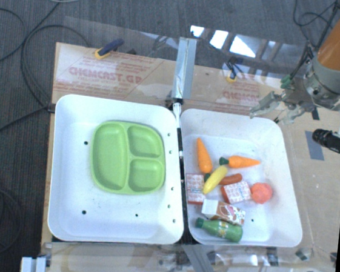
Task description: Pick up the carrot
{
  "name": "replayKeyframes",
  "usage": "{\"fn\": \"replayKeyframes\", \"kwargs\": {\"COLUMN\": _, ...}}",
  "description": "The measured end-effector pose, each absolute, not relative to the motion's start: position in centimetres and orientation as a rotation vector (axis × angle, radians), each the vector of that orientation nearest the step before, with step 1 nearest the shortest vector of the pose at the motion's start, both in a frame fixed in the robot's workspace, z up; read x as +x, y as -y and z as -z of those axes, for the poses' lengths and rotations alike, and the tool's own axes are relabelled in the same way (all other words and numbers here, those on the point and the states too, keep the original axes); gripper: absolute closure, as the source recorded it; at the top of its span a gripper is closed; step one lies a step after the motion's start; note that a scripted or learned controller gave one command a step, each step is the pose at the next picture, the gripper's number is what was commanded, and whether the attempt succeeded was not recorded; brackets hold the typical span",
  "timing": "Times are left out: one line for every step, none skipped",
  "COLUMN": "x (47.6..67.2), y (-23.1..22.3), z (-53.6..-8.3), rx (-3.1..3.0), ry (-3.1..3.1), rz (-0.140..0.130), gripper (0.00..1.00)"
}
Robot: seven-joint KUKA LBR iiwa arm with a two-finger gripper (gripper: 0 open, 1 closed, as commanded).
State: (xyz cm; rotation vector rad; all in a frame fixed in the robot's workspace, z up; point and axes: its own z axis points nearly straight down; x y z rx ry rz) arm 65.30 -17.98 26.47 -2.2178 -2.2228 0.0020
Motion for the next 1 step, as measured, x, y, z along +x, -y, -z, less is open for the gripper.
{"fn": "replayKeyframes", "kwargs": {"x": 62.99, "y": 11.38, "z": -9.56, "rx": -2.121, "ry": 2.315, "rz": 0.0, "gripper": 0.0}}
